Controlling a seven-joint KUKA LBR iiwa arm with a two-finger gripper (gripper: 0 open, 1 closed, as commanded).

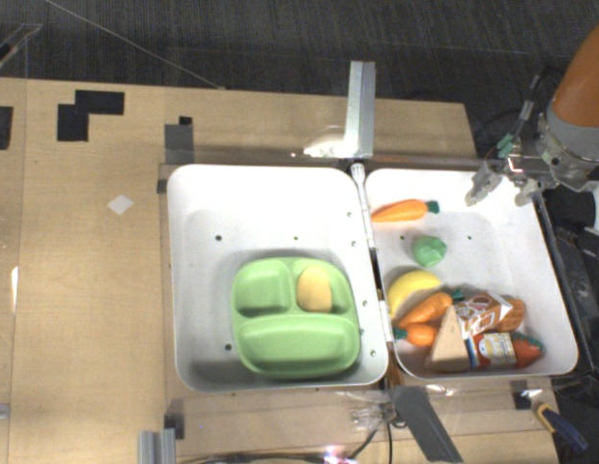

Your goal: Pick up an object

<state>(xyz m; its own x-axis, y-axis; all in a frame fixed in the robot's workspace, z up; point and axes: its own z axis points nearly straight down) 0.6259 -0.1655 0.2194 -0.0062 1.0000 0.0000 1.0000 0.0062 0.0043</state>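
Note:
My gripper (500,190) hangs over the far right corner of the right bin (493,235), its two fingers spread open with nothing between them. To its left lies an orange carrot (401,211) near the bin's back. A small green piece (430,250) sits below that. Toward the front of the bin are a yellow banana (413,287), a second carrot (427,308), a bread bag (493,309), a tan wedge (450,341) and a red-capped bottle (502,349), all packed close together.
The left bin (213,220) holds a green divided tray (292,317) with a yellow fruit (315,288) in its upper right compartment. A metal post (361,109) stands behind the wall between the two bins.

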